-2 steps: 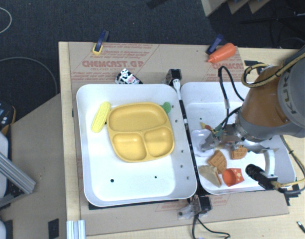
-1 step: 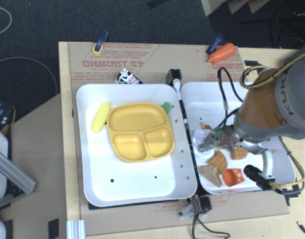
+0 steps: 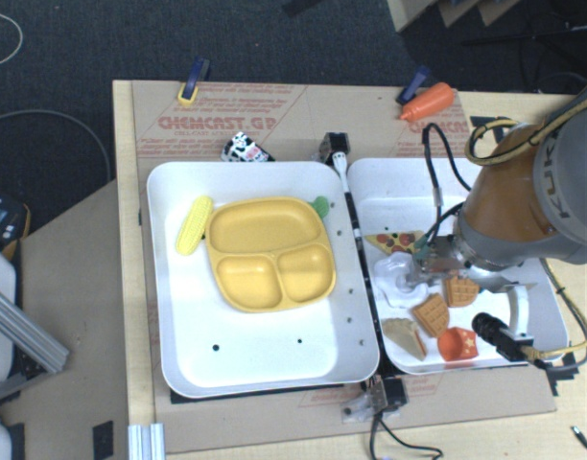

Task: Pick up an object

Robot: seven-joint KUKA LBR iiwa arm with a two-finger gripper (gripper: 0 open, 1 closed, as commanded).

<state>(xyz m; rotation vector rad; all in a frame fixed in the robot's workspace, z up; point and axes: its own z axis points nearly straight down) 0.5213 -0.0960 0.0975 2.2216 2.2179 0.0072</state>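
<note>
Toy food lies in the right bin (image 3: pixel 447 175): a pizza slice (image 3: pixel 393 241), waffle pieces (image 3: pixel 431 312), a red piece (image 3: pixel 457 344). The claw (image 3: pixel 423 268) hangs low among them; its grip cannot be told. The left bin (image 3: pixel 178 353) holds a yellow divided plate (image 3: pixel 270 252) and corn (image 3: pixel 193 224).

You see two white bins: left bin (image 3: pixel 178 333), right bin (image 3: pixel 389 175). Left bin: one yellow divided tray (image 3: pixel 270 252), one corn cob (image 3: pixel 193 224), one small green piece (image 3: pixel 320 205). Right bin: one pizza slice (image 3: pixel 394 241), two waffle crackers (image 3: pixel 431 313) (image 3: pixel 460 290), one red piece (image 3: pixel 457 344), one tan wedge (image 3: pixel 405 334).
</note>
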